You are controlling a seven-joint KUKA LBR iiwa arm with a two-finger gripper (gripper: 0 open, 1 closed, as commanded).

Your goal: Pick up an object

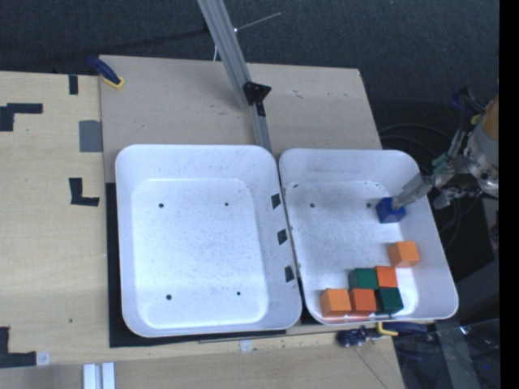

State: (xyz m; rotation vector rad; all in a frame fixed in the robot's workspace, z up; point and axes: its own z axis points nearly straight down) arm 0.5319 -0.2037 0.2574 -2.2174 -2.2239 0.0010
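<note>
You see the gripper (403, 197) at the frame's right, finger state indiscernible, touching a blue block (390, 211) in the right bin (340, 164), with orange and green blocks (365, 288) clustered below, near the lower wall.

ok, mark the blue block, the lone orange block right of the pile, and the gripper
blue block (390, 211): camera view, top face.
lone orange block (403, 254): camera view, top face, in the right bin.
gripper (408, 194): camera view, finger end, just above the blue block.
</note>
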